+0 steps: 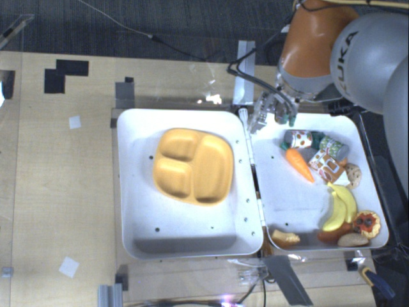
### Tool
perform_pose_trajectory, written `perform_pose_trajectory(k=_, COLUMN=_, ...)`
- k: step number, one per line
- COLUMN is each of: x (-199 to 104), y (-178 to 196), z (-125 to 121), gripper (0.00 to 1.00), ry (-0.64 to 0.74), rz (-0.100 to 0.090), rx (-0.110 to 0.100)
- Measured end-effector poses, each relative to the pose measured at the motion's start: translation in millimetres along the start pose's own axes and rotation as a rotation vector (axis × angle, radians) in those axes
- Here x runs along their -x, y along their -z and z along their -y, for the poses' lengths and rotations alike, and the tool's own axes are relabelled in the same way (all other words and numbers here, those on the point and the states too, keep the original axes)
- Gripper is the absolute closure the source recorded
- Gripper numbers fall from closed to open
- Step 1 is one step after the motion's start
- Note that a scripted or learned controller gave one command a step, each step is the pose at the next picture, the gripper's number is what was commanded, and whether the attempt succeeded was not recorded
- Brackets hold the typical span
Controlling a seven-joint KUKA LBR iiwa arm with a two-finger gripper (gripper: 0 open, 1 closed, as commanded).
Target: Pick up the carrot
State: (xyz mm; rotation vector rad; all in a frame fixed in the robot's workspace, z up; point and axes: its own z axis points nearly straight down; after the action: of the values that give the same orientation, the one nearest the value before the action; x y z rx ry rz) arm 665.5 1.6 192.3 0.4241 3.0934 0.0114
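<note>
Carrot [300, 164] lies in the right bin [281, 203], slanting, its thick end up by a small printed box [298, 139] and its tip pointing down-right toward a patterned carton [328, 160]. Up-left of it the gripper [273, 114] hangs over the bin's top-left corner, apart from the carrot; whether it is parted or closed cannot be told. Bananas [339, 208] lie lower right. A yellow tray [193, 165] sits in the left bin [134, 190].
</note>
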Motion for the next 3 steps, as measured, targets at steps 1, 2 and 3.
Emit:
perform_pose_trajectory(k=1, x=-0.3, y=-4.1, z=6.6, gripper=0.00, ry=-0.007, rz=-0.007, rx=-0.006)
perform_pose_trajectory(k=2, x=-83.0, y=-3.9, z=48.4, gripper=0.00, ry=-0.043, rz=-0.010, rx=-0.008)
perform_pose_trajectory(k=3, x=-97.2, y=-5.5, z=59.0, gripper=0.00, ry=-0.403, rz=-0.012, rx=-0.011)
